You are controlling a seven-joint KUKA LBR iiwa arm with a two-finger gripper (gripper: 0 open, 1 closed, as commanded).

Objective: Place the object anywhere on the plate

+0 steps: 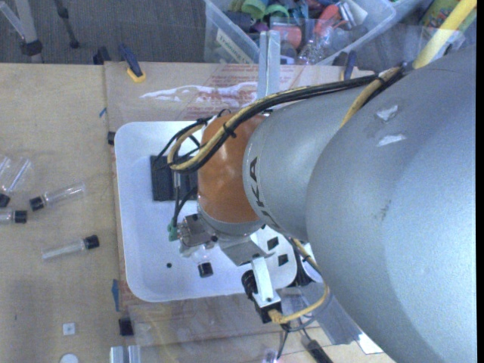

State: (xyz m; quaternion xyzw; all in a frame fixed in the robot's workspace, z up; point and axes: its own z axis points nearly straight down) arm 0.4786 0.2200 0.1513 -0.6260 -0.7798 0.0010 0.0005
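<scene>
The grey arm looms over the white bin on the worktop, its hand's grip impossible to tell and the task's object and plate unidentifiable beneath it, so any descent should be slow.

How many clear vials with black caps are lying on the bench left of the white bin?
3 complete ones: one nearest the white bin, one below it, one at the left edge. Two uncapped tubes lie above them; the arm may hide more.
</scene>
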